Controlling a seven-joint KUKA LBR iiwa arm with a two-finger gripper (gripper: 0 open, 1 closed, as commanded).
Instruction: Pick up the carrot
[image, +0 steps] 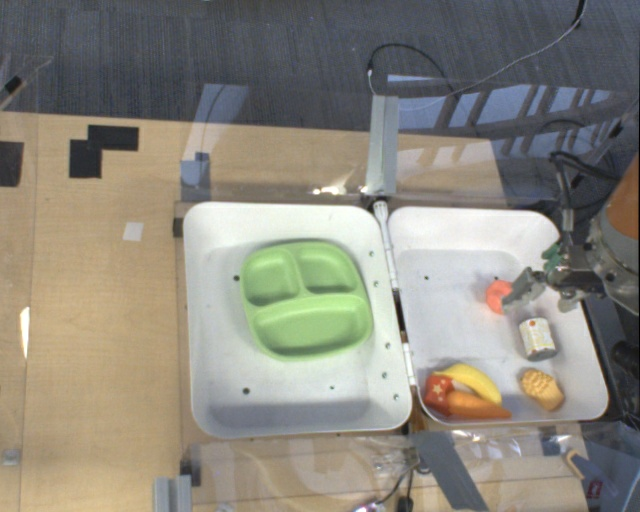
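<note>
On the left we see a white bin (210, 300) holding a green sectioned plate (304, 298), which lies near its middle, tilted a little against the bin's edges. A divider runs between this bin and the right bin (440, 240).

In the right bin's near left corner we find a small cluster: a red strawberry-like piece (437, 390), a yellow banana (472, 381) and the carrot (477, 406), orange, lying flat along the near wall and touching the banana. Further right sit a yellowish bread-like lump (541, 388) and, just beyond it, a small can (537, 338).

Toward the far right an orange-pink round thing (497, 295) lies just beside one finger of the gripper (548, 288). Its fingers stand spread apart with nothing between them, well apart from the carrot.
</note>
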